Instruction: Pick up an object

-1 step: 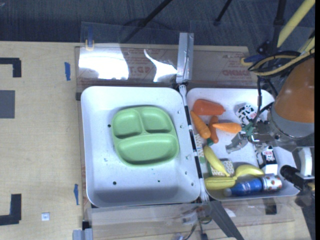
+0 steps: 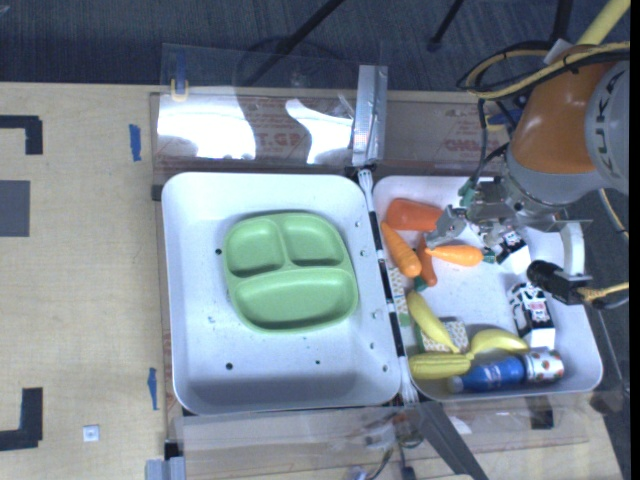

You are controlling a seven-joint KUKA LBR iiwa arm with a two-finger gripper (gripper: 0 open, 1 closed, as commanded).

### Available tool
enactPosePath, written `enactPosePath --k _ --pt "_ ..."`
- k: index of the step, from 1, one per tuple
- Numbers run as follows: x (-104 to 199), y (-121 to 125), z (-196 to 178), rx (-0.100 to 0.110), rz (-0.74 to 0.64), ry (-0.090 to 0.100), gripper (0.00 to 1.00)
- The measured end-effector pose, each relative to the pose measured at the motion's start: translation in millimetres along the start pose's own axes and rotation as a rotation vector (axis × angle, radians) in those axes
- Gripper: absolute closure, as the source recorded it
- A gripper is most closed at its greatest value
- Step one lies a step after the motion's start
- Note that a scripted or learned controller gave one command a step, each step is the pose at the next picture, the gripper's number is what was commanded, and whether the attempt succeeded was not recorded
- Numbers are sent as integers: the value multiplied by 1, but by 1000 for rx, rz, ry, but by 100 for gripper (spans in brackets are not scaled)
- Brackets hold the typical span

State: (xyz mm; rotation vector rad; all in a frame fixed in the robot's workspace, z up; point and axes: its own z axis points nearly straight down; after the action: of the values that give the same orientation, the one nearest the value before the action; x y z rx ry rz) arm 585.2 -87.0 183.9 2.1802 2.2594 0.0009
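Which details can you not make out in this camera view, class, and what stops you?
- Gripper: its jaws blur into wrist clutter, so open or shut is unclear.
- Blue bottle: label too small to read.
- Right bin: far corner hidden behind the arm.

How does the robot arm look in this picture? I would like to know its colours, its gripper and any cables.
The arm has a grey, rounded body with a broad orange band. Dark letters mark the grey shell near the picture's right edge. Yellow and black cables loop above it. The gripper is a small assembly of silver metal and black parts.
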Motion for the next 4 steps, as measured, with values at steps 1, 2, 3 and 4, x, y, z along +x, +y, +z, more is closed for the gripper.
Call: enactPosePath --k 1,2,3,4 --pt "-22 28 98 -4 -140 0 0" --pt "-29 -24 97 -3 9 1 0" --pt "-63 -70 96 -4 52 4 0" --pt "-65 -69 87 -8 55 -1 100"
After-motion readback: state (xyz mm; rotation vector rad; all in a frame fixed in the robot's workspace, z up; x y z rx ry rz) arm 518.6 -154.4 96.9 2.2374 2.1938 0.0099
